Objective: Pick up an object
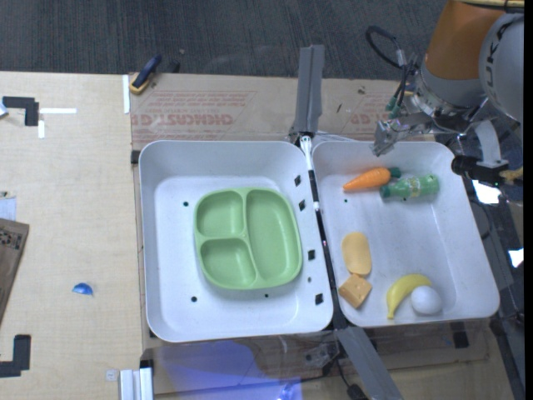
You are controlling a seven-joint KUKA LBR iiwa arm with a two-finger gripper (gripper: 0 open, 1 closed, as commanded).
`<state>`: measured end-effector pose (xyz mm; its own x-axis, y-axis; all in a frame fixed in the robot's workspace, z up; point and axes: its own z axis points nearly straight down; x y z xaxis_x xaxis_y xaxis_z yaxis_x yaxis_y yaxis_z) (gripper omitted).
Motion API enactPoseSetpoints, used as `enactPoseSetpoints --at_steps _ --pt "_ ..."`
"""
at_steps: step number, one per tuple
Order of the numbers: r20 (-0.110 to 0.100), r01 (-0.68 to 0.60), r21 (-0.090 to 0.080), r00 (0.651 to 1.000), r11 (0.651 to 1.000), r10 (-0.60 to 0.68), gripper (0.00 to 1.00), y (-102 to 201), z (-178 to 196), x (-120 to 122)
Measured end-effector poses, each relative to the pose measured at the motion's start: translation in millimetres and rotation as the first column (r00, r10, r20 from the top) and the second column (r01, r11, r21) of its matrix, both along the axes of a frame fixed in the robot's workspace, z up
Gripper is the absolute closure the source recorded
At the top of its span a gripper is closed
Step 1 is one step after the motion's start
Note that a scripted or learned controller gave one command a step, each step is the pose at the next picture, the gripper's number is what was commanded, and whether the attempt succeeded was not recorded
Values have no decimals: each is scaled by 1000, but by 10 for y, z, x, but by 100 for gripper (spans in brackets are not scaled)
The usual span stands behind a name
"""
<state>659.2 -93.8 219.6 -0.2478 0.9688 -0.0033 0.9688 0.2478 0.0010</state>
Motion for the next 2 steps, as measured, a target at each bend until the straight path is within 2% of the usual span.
enactPoseSetpoints --at_steps 1,2 --pt "-1 -166 2 986 986 166 100 -100 -1277 -698" --pt "-2 -166 2 986 986 166 0 -101 -1279 -700"
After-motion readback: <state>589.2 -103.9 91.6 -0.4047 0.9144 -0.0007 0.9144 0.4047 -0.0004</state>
